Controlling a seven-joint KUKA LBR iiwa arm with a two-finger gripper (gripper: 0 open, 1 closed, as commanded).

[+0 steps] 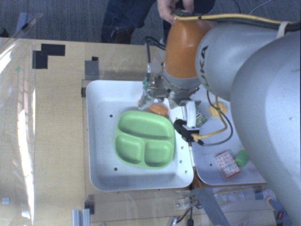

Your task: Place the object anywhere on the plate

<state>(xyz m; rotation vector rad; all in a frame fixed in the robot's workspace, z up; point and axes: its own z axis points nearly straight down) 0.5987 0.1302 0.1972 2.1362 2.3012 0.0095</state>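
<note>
- Right, the orange object [159,109] sits in the left bin [96,126], tucked just beyond the far right corner of the green plate [143,139], touching or very nearly touching its rim, not on it.
- Its long axis looks to run roughly left-right, along the plate's far edge, though part of it is hidden.
- Directly over and just behind it hangs the gripper [151,94], so the object lies right at the tips, on the plate side of them.
- Whether those fingers are spread or clamped, I cannot tell; the object is not visibly between them, so no hold to report.
- The plate itself, three compartments, lies mid-bin, close at hand: I judge a short carry toward the near left would put the object over it.
- Further out, the right bin [207,168] holds a red patterned block [227,164], a green piece [241,158] and a yellow bit [218,109].
- Beyond the surface [56,126], a person's hand [174,3] is near the arm's orange band [183,48].
</note>
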